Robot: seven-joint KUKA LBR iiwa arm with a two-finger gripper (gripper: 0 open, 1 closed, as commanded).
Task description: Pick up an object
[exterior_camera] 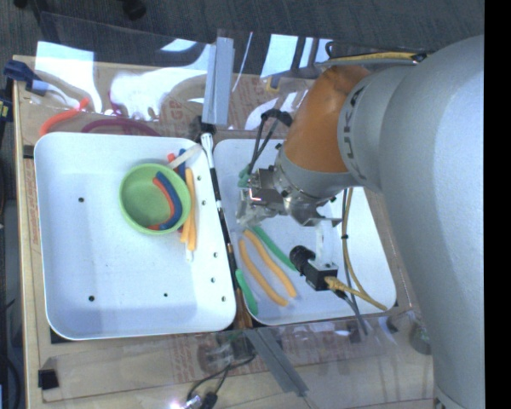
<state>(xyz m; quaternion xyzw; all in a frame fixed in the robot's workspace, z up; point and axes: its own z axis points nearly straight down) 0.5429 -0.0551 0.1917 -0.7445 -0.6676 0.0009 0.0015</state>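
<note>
My gripper [254, 201] hangs low over the left part of the right bin [370, 301], below the orange wrist band. Just beneath and in front of it lie long orange sticks [268, 271] and green sticks [277, 252], spread slantwise on the bin floor. From this angle it is unclear whether the gripper touches any of them. The arm's body hides the back and right of this bin.
In the left bin [94, 254] a green bowl [153, 198] holds red and blue curved pieces, with orange sticks [189, 220] beside it. A black cable connector [311, 267] hangs from the arm over the right bin. The divider rim [224, 237] runs between the bins.
</note>
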